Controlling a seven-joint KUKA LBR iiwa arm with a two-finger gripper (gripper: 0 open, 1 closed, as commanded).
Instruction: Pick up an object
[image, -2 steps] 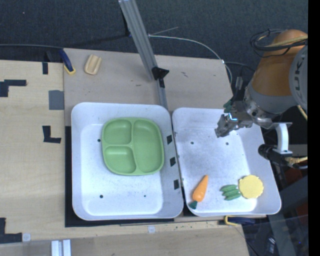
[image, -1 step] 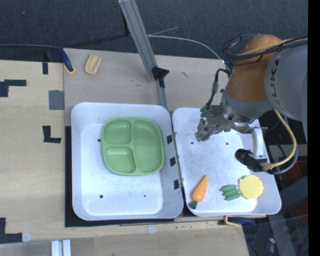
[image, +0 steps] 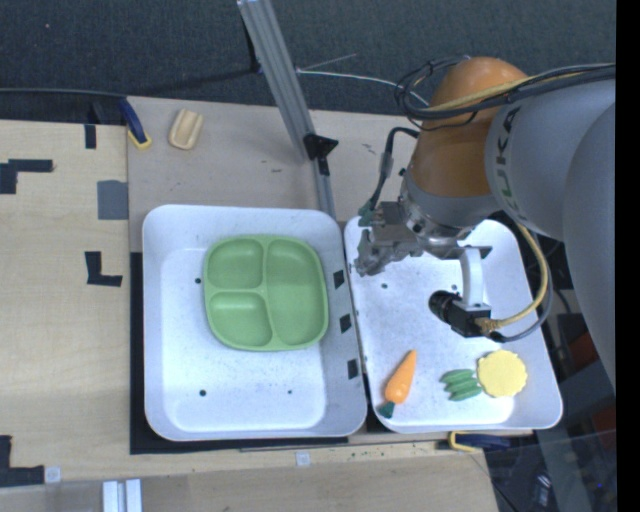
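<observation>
Near the right bin's (image: 535, 400) front rim, a toy carrot (image: 401, 376) was noted lying well below the gripper (image: 372, 255); finger state could not be told. Nothing was seen held.

the gripper (image: 372, 252) is hanging over the right bin (image: 530, 400), well apart from the carrot (image: 400, 377) and the yellow toy (image: 501, 373) lying near its front.

- A divided plate (image: 266, 292) lies in the left bin (image: 170, 400), toward its far side.
- A toy carrot (image: 400, 377), pea pod (image: 460, 383) and round slice (image: 502, 374) sit along the right bin's (image: 535, 400) near edge.
</observation>
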